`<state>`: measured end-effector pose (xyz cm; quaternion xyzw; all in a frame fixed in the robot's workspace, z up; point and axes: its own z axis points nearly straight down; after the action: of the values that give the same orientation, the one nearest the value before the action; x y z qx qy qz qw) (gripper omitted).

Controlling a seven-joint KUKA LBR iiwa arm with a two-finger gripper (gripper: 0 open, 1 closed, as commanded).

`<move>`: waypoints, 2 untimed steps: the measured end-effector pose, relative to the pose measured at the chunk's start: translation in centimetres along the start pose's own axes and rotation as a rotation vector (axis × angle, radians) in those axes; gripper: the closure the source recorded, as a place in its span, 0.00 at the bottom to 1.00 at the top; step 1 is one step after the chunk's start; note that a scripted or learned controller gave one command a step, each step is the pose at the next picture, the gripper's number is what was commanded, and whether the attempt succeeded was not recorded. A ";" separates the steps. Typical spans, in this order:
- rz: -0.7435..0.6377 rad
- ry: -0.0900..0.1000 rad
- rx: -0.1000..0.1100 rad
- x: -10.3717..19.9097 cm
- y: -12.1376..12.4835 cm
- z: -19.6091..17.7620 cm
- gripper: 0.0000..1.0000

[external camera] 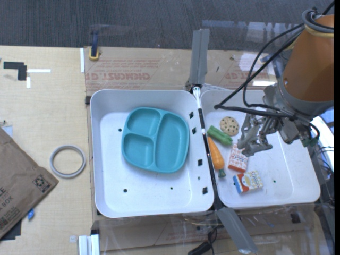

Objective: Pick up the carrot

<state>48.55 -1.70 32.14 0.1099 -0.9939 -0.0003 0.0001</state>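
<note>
Left bin (pixel 106 158) carries the teal divided plate (pixel 156 139); over in the right bin (pixel 297 179) the carrot (pixel 215 153) lies along the left wall, pickle (pixel 220 135) just beyond it, and the gripper (pixel 254 141) hangs near, fingers spread, holding nothing

Reaches in from the right, grey arm (pixel 297 102) with orange band (pixel 313 57) filling the upper right corner, black cables looping off the wrist. Ends in gripper (pixel 248 142), pointing down and leftward, low over the right bin; fingers too cluttered to read.
</note>
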 end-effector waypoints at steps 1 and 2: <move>-0.020 0.001 -0.001 -0.6 3.3 10.2 1.00; -0.167 -0.002 0.000 -1.1 2.5 3.8 1.00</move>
<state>49.09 0.98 28.37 0.1923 -0.9813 -0.0005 -0.0008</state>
